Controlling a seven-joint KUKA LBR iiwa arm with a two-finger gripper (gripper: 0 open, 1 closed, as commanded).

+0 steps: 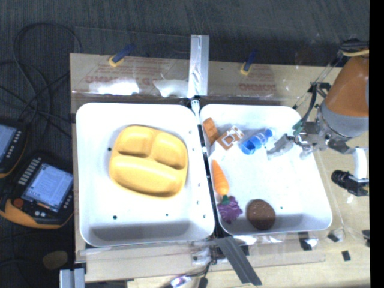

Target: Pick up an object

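Note:
My gripper (292, 147) hangs over the right side of the right bin (312, 188), at the end of the grey arm with its orange band (355, 87). Its fingers stand apart, open, with nothing between them. Just left of it lies a blue bottle (255, 141). Further left are a small orange-and-white box (230, 137) and an orange block (209, 127). A carrot (219, 177) lies along the bin's left wall. Purple grapes (228, 209) and a brown ball (261, 213) sit near the front wall.
The left bin (90, 221) holds a large yellow divided plate (149, 159). A metal divider post (198, 65) stands behind the two bins. Cables and a handheld pendant (42, 188) lie off the bench to the left.

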